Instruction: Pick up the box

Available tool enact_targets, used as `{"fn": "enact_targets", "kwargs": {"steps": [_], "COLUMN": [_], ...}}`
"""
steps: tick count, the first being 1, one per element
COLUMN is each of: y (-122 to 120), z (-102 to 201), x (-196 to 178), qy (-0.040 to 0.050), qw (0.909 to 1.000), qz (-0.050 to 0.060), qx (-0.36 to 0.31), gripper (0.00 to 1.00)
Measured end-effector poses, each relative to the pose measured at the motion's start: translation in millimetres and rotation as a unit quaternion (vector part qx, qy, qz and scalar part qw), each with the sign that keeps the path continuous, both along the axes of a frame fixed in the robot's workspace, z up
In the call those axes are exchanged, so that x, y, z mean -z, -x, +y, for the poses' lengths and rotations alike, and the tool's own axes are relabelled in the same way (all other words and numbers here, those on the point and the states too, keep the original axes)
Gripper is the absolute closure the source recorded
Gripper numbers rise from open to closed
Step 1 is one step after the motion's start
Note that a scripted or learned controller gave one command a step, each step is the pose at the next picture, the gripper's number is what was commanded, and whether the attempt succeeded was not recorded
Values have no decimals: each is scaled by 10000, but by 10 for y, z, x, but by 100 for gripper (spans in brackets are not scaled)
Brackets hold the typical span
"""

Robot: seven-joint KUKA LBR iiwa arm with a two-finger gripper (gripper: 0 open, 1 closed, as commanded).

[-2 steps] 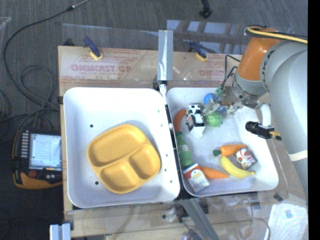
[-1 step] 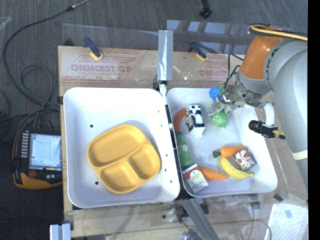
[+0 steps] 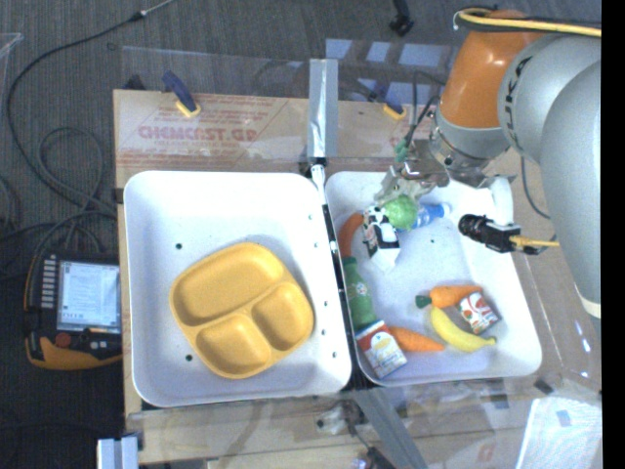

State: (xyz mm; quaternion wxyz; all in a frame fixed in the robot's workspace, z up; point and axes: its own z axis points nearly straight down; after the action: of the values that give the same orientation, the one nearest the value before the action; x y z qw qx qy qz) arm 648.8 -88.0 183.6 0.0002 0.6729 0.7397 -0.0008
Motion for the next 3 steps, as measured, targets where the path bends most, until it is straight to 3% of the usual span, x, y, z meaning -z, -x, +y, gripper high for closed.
{"fn": "enact_targets", "kwargs": {"steps": [1, 2, 3], "y": [-193, -193, -188], "z": [745, 1436, 1944], "x": [4, -251, 210], "qy": [1, -1, 4], "qw": [9990, 9974, 9979], "qz": [2, -1, 10], "qx": [-446, -719, -643], "gripper": [100, 100, 100]}}
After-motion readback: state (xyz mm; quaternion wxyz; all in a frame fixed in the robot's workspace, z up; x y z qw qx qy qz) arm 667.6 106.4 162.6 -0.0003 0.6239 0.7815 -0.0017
